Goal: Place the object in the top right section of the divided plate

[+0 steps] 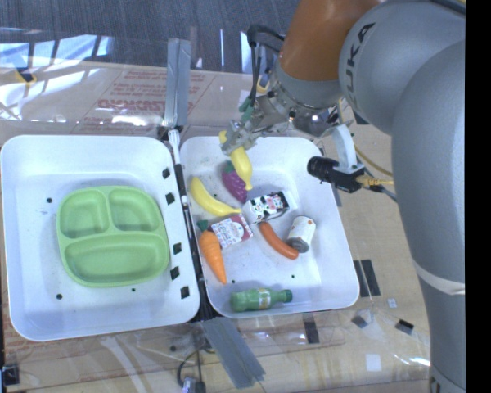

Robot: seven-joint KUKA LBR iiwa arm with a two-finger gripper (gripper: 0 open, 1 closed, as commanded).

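The green divided plate [110, 234] lies in the left bin [24, 178], and its top right section [136, 210] holds nothing. My gripper [236, 141] is over the back left of the right bin [331, 260]. It is shut on the top end of a small yellow fruit [242, 165], which hangs down in front of a purple eggplant [235, 183].
The right bin also holds a banana [209, 199], a black-and-white carton [267, 205], a pink carton [230, 232], two carrots [213, 256] [277, 241], a small can [300, 232] and a green bottle [260, 299]. A divider wall [178, 203] runs between the bins.
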